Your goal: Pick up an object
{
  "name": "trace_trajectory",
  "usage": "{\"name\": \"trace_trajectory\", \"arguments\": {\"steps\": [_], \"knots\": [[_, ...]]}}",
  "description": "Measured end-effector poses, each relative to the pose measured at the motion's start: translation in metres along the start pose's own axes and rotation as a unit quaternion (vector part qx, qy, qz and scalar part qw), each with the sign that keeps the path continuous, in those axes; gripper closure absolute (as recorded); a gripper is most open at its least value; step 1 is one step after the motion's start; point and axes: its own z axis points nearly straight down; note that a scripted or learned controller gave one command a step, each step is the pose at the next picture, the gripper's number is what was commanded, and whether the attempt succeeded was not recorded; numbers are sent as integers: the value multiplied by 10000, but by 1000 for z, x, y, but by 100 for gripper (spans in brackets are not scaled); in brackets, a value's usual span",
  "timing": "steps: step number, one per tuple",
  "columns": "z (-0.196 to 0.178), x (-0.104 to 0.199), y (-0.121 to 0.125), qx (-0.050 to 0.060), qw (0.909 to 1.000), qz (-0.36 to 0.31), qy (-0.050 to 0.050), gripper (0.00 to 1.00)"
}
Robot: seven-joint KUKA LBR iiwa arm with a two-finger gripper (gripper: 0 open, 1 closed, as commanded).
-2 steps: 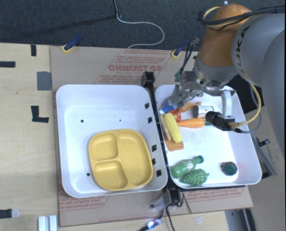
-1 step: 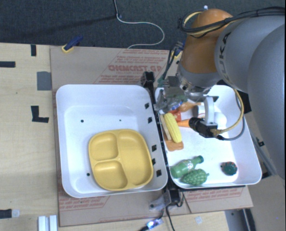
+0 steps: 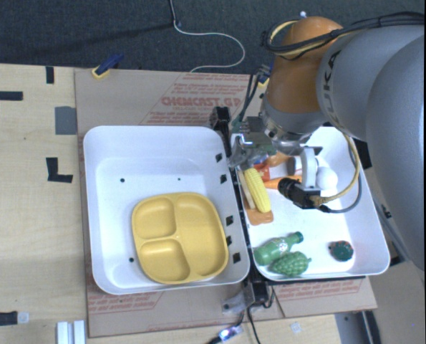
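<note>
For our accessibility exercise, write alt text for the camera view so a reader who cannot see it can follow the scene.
A grey robot arm with an orange band reaches down over the right white bin, above a corn cob, a green bottle, a bumpy green fruit and a small dark green piece. The left white bin holds a yellow divided plate.

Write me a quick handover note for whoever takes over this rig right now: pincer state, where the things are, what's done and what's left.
Pincer: low over the back of the right bin, hidden under the wrist, so open or shut cannot be told.
Right bin: corn cob against the left wall with an orange piece under its near end; green bottle and green bumpy fruit at the front; small dark green item front right.
Left bin: yellow divided plate.
Done: no visible lift.
Left: grasp one object and raise it.
</note>
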Motion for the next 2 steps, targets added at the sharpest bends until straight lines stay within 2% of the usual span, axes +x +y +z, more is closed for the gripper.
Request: {"name": "trace_trajectory", "arguments": {"steps": [1, 2], "knots": [[0, -4, -8, 0, 10000, 0, -2, 100], [-10, 5, -6, -12, 10000, 1, 3, 100]]}}
